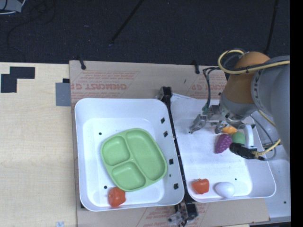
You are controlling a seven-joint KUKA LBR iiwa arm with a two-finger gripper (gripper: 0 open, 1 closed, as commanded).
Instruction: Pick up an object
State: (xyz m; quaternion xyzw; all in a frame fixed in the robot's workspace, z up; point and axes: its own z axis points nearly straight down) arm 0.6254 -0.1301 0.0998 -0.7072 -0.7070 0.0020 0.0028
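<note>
Gripper [201,123] low in right bin [265,186], open or closed: cannot tell. Purple grapes [223,143] just beside, with orange piece [229,130] and green piece [239,138]. Red fruit [200,186], white egg [225,189] near front wall. Left bin [87,122]: green plate [134,159], red tomato [116,196].

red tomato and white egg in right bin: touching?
Apart. Camera view shows a strip of white bin floor between the red tomato and the white egg, along the right bin's near wall.

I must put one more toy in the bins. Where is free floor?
Left bin: a bare strip above the green plate. Right bin: bare middle, between the purple grapes and the red toy. Crowded around the gripper, top right.
</note>
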